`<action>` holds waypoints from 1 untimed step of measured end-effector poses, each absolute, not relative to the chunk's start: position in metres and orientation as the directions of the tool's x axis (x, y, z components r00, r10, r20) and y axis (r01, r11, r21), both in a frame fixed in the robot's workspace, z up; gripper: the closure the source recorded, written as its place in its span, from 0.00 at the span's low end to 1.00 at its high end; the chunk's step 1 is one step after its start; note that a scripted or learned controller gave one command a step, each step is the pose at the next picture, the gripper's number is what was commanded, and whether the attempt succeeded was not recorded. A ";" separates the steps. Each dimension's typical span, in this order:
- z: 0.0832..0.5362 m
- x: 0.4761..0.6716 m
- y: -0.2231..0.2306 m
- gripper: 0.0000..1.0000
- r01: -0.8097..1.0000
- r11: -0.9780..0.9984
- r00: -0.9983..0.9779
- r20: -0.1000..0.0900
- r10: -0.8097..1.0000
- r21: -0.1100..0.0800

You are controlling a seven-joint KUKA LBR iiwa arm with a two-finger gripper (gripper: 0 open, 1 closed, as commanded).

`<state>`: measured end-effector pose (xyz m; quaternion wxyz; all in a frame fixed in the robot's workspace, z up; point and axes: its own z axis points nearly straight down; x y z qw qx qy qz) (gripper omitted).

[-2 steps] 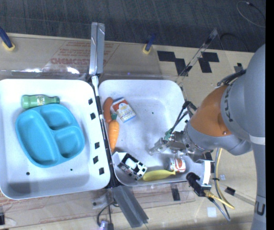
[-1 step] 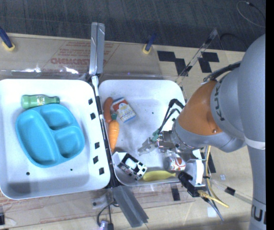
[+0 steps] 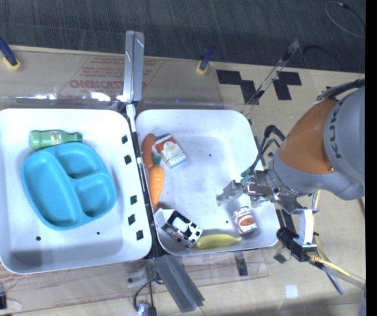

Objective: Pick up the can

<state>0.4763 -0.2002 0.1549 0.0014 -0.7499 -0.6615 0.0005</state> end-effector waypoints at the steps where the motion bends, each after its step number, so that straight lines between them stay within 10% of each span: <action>1: 0.091 0.477 -0.198 0.00 0.996 -0.089 0.089 0.001 0.996 -0.002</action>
